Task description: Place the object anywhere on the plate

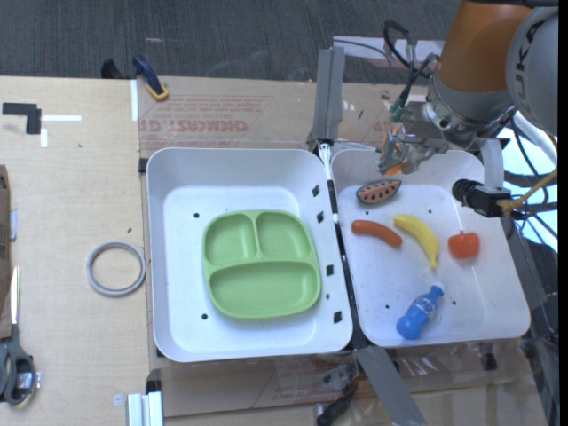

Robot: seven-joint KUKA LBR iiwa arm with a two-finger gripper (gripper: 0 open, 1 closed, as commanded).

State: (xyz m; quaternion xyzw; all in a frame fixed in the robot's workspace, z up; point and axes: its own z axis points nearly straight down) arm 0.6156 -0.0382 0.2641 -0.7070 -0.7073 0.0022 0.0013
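Watermelon slice, a toy one, lies at the back of the right bin, and we judge it the likeliest object for this task because the claw hangs just above and behind it. Whether the claw is spread or pressed together we cannot tell; its tip is a dark tangle against the bin wall, and we see nothing between its fingers. The green divided plate sits in the middle of the left bin, well apart from the slice, with both bin rims between them.

Near the slice lie a sausage and a banana, then a small orange-red fruit and a blue bottle further forward.

We judge the risks to be these: the slice is thin and flat against the floor, so the fingers may close over it and come up bare; it lies near the back wall, which could block one finger; and a weak pinch could drop it while crossing the rims. On the desk outside lies a tape ring.
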